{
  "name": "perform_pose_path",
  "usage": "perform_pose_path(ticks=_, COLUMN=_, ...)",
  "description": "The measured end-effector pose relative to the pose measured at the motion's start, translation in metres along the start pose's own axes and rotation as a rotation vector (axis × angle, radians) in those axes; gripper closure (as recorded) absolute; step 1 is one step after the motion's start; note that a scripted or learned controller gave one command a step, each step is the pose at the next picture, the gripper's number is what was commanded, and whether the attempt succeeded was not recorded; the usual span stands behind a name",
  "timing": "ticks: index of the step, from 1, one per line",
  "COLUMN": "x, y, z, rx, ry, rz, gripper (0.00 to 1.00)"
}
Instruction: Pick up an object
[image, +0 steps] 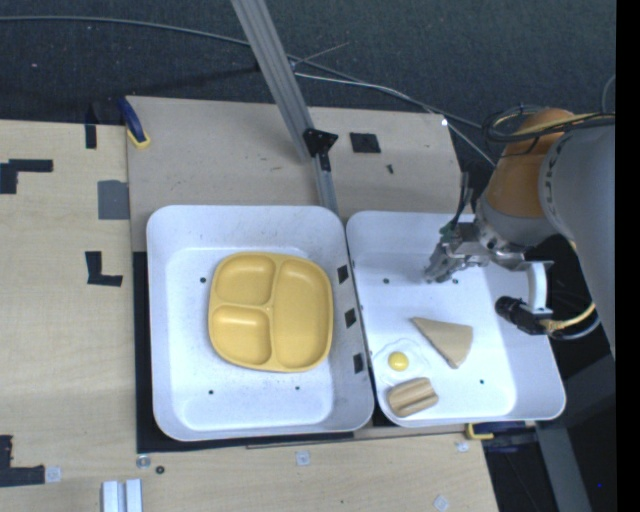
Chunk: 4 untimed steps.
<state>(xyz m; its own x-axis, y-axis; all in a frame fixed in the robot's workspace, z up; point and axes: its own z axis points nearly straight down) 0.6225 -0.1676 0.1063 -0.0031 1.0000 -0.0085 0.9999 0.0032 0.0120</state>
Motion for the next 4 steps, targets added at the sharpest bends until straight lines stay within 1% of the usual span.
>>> perform_pose_path(ticks=1, x=0.000, y=0.006, z=-0.043, rx=0.010, ry=0.008, rz=0.001, gripper=1.00)
perform_pose_path(ticks=2, x=0.005, y=0.018, z=-0.095, rx=0.007, ry=0.008, rz=0.001, gripper=1.00)
perform_pose_path(ticks=3, x=0.005, y=0.019, z=-0.135, rx=0.008, ry=0.008, rz=0.002, gripper=1.00)
perform_pose_path(ticks=4, x=0.057, y=0.001, z=-0.123, rx=0.015, ry=0.010, rz=-0.002, gripper=1.00)
